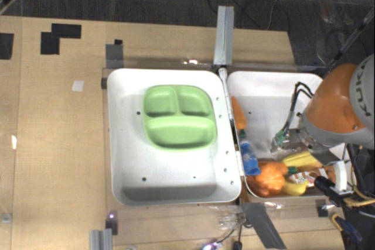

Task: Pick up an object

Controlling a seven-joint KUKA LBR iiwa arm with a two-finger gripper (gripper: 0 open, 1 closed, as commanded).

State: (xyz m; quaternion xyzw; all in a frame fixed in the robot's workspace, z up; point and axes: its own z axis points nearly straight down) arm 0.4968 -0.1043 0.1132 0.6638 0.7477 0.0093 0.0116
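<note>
At the frame's lower right the arm's claw (285, 140), its grip impossible to tell, hung in the right bin (263, 91) just above a yellow block (302, 159) and orange toy (270, 178); a clean pick likely needed a centred, straight descent.

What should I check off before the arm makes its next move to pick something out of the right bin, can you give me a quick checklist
1. Objects present in the right bin: ok; an orange fruit, blue bottle and yellow item are piled at its near edge.
2. Gripper over that bin: ok, it sits beside the pile.
3. Something held between the fingers: cannot tell, the wrist hides them.
4. Target free of neighbours: not ok, the pile is crowded and touching.
5. Left bin holds just the green divided tray, away from the arm: ok.
</note>
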